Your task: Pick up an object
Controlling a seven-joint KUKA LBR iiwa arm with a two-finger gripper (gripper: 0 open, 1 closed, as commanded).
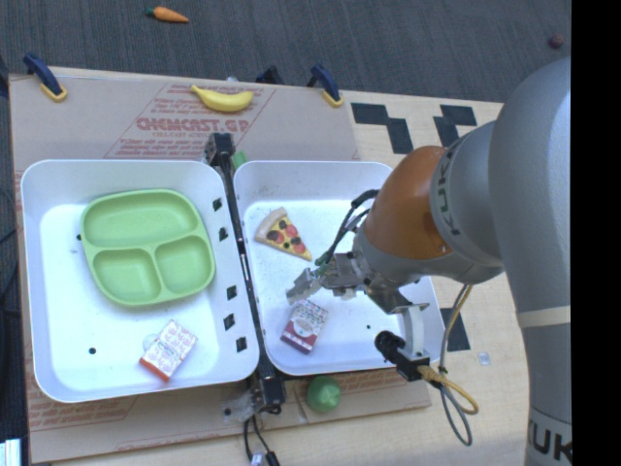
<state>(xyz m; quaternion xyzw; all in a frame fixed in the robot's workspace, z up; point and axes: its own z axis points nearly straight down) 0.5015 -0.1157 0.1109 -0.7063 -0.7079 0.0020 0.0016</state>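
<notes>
The small red-and-white carton (305, 326) is lying flat, long axis running near-to-far, slightly tilted; jaws' state cannot be told.

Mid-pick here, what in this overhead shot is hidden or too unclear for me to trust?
- Gripper: small and blurred above the red-and-white carton in the right white bin; finger state and contact unreadable.
- Right bin's right side: covered by the grey arm with the orange band.
- Print on the second red-and-white carton in the left white bin: too small to read.

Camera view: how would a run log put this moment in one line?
hand: over right bin | nearest: small red-white packet | pizza slice: behind | grasp: none seen
</notes>
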